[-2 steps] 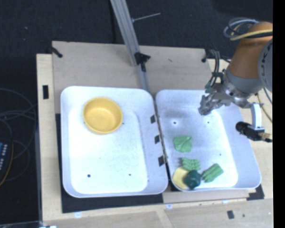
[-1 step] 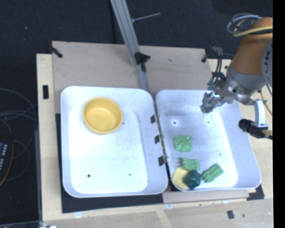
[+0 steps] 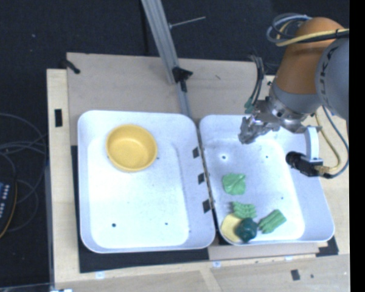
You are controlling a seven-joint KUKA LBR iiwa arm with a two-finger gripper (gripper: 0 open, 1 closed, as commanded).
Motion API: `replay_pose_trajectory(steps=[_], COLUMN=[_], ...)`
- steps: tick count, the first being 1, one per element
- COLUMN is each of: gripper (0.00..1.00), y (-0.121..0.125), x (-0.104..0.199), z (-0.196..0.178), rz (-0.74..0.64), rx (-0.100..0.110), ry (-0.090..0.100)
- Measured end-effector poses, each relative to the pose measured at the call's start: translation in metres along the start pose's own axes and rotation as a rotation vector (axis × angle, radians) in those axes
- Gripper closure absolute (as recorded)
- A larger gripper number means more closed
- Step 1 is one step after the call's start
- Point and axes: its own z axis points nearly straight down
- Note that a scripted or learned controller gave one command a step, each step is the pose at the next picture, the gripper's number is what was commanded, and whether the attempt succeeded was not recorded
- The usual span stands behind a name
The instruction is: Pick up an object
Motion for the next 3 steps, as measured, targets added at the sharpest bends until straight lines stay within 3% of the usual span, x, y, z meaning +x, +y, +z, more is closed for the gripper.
replay_pose_trajectory(steps=[3], gripper=[1.00], y=[0.012], x=[0.154], z=[-0.031], rz=[0.000], rx=[0.001], ry=[0.000])
